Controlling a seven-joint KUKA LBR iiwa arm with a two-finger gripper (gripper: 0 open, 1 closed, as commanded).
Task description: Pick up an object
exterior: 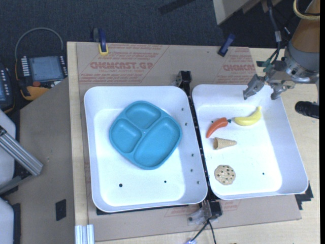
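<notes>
Nearest the camera, a cookie lies flat low in the right bin. Beyond it are an ice-cream cone, an orange-red pepper, then the banana, the likeliest pick, in the bin's upper middle. The gripper hangs just beyond the banana, fingers spread wide, holding nothing. Judged light, rigid, smooth-skinned; a grasp across the thick middle of its curve should resist slipping. The left bin holds a blue divided plate.
</notes>
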